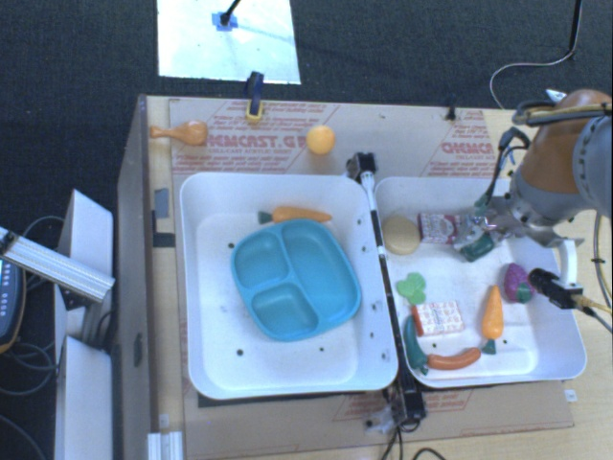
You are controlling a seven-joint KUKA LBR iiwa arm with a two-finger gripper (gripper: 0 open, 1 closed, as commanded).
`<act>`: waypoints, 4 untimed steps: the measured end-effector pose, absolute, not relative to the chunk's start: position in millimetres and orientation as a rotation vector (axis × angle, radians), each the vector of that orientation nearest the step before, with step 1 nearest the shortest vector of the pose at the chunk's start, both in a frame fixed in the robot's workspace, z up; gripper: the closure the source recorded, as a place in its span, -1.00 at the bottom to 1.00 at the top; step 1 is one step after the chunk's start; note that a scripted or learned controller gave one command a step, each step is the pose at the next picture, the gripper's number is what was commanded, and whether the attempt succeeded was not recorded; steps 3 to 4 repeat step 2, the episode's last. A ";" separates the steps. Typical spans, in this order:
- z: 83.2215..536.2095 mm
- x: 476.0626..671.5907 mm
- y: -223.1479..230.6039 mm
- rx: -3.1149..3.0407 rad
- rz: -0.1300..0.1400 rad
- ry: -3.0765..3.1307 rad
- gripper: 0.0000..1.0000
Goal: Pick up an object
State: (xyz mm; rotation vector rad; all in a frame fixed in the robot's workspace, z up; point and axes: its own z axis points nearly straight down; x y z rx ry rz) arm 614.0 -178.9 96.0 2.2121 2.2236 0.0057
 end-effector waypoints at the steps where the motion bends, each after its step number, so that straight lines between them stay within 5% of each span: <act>1: 166.0 669.9 -148.4 2.213 0.005 2.223 1.00; 2: 226.7 669.5 -55.0 2.213 0.006 2.226 1.00; 4: 226.7 669.5 -55.0 2.213 0.006 2.226 1.00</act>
